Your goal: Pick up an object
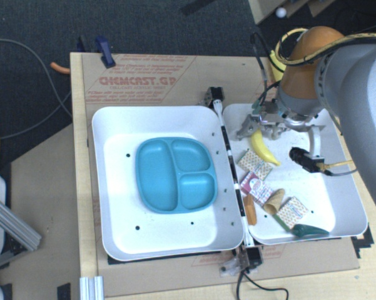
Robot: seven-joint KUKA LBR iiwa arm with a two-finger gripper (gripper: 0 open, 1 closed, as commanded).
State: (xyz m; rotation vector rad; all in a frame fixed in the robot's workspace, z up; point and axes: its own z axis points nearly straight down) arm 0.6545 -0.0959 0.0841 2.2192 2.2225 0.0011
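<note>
From where I stand, the grey arm with its orange band reaches in over the right bin (347, 220), and the gripper (263, 129) hangs low at that bin's far left end. Its metal parts crowd together there, and I cannot tell whether the jaws are parted or closed, nor whether anything sits between them. Just below the jaws, touching or nearly so, lies a small yellow banana (263, 149), slanting away from them toward the bin's middle. It looks like a light plastic toy, stiff and smooth, likely slippery on its curve; the thick middle, taken across its width, seems the safest hold. Further beyond the banana lie patterned packets (255, 163), a tan cone (275, 199) and a teal piece (309, 231). Well off to the jaws' side, the left bin (112, 230) holds a blue divided plate (174, 174).
</note>
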